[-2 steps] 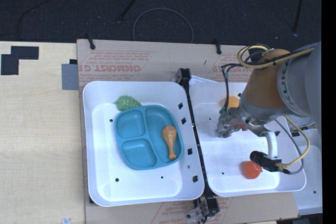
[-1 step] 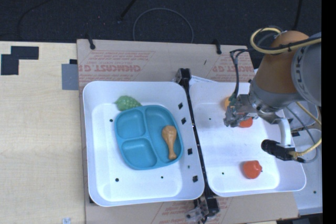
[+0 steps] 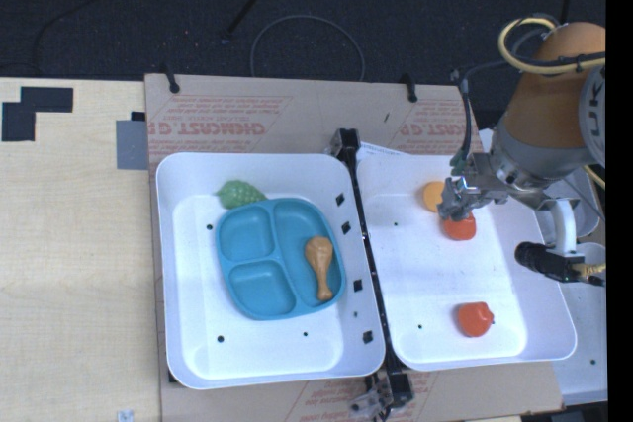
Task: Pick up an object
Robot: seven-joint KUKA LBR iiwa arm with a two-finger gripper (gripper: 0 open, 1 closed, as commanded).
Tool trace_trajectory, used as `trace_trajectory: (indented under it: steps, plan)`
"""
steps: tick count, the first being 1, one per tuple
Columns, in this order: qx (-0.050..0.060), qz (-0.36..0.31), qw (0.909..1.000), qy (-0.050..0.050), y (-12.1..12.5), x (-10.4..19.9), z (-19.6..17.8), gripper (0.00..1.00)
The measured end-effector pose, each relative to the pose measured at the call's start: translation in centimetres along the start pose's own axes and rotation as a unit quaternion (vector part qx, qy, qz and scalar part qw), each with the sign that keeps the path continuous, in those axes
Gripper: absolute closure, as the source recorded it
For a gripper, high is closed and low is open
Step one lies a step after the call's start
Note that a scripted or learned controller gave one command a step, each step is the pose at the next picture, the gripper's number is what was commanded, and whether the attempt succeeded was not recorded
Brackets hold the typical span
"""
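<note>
Camera view: whether the gripper (image 3: 456,209) jaws are released or clenched I cannot tell, directly above a red object (image 3: 460,229) in the right bin (image 3: 539,336).

- Red printed lettering on the brown cardboard sheet (image 3: 259,119) beneath the two white bins, seen upside down above the left bin; it appears to read "CHEMCAST GP", though the letters are small and blurred.
- A second red print of the same kind on the cardboard above the right bin, too blurred to read with certainty.
</note>
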State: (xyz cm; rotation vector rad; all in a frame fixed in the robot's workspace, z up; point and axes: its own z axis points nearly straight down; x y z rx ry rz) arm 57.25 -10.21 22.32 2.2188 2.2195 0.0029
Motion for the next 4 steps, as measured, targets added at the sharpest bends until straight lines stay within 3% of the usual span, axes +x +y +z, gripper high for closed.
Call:
trace_trajectory:
  steps: [1, 4]
  plan:
    - [0.002, 0.000, 1.0000, 0.001, 0.0, -0.2, -1.5, 1.00]
    - [0.003, -0.002, 1.0000, 0.002, 0.5, 16.8, 0.7, 1.00]
